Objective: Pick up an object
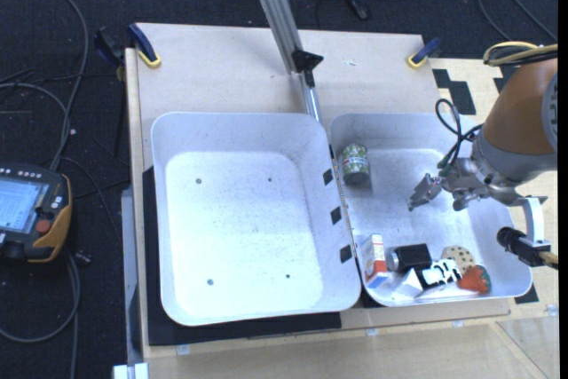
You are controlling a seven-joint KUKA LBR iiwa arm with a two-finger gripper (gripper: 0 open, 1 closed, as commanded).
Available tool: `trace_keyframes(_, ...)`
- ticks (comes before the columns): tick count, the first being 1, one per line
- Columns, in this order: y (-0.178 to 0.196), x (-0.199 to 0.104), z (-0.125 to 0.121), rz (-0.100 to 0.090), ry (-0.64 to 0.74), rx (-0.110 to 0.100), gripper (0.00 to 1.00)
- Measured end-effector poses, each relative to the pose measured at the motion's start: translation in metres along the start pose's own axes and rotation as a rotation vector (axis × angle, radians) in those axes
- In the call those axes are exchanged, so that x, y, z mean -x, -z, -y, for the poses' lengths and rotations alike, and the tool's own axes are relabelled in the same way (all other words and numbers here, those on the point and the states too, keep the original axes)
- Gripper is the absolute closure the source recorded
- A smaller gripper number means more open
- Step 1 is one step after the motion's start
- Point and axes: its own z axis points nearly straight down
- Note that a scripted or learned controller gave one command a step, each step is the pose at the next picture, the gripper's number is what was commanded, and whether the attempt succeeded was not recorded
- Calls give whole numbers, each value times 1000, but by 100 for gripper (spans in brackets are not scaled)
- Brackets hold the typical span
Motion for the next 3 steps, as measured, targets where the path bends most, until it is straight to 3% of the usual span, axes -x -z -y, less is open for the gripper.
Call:
trace_keyframes(1,-39,-6,42,2,2,11,0)
trace_keyframes(2,-27,-6,40,4,3,16,100)
trace_keyframes(3,27,-7,-54,4,6,15,100)
